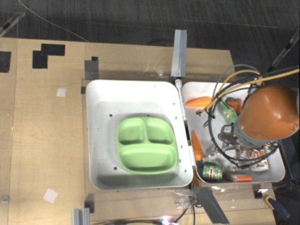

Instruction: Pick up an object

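The arm's orange band (268,112) hangs low over the right bin (280,171), and the gripper beneath it is hidden by the wrist and cables. Around it in that bin lie an orange carrot (198,101) at the back left, a second carrot (197,147) along the left wall, a green can (211,171) at the front left, a small orange-red piece (243,177) at the front, and a green and red item (229,108) next to the band. A printed packet (260,160) peeks out under the wrist.
A green divided plate (146,143) lies in the middle of the left bin (101,125). A grey metal post (178,53) stands behind the divider between the bins. Yellow and black cables (232,78) loop around the wrist.
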Motion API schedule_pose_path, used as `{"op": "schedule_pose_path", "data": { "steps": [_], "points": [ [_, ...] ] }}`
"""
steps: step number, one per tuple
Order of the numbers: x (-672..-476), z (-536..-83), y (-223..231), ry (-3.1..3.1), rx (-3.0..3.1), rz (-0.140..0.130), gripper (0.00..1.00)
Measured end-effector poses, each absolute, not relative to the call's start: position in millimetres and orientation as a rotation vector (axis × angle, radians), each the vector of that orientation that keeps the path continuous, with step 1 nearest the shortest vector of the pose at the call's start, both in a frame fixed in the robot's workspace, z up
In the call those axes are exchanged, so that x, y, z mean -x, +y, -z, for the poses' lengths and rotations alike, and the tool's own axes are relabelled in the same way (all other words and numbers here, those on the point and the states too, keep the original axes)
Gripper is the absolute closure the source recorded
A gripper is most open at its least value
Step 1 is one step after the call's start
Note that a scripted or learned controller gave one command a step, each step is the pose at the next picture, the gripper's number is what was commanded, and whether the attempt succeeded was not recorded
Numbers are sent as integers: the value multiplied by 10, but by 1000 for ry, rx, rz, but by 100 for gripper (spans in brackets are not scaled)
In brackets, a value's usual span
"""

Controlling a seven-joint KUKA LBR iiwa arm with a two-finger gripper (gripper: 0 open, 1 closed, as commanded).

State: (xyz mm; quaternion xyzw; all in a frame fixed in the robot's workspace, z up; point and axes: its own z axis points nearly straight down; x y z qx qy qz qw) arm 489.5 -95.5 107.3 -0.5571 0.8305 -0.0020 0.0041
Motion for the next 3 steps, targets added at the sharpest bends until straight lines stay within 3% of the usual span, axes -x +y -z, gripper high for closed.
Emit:
{"op": "schedule_pose_path", "data": {
  "steps": [1,3],
  "points": [
    [-4914,-937,-960,2653,1672,23,0],
    [-4915,-921,-943,2821,1356,19,0]
  ]
}}
